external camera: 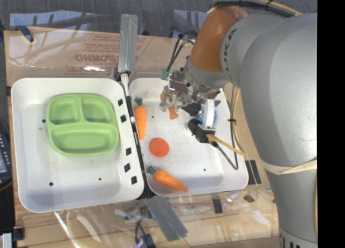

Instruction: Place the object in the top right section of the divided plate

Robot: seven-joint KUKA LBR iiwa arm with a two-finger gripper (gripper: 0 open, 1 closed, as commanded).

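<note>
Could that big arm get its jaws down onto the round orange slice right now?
Probably yes: the orange slice lies alone on the right bin's floor, uncovered, with the gripper hanging just above and beyond it.

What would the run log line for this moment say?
claw: over right white bin, small orange piece at tips | green divided plate: left bin, no food

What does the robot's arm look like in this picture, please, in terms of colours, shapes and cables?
The arm is bulky and rounded, with smooth light grey shells and a glossy orange band above the wrist. Black and yellowish cables run over its top and loop beside the wrist. The gripper is a small metallic assembly with dark parts and thin wires.
</note>
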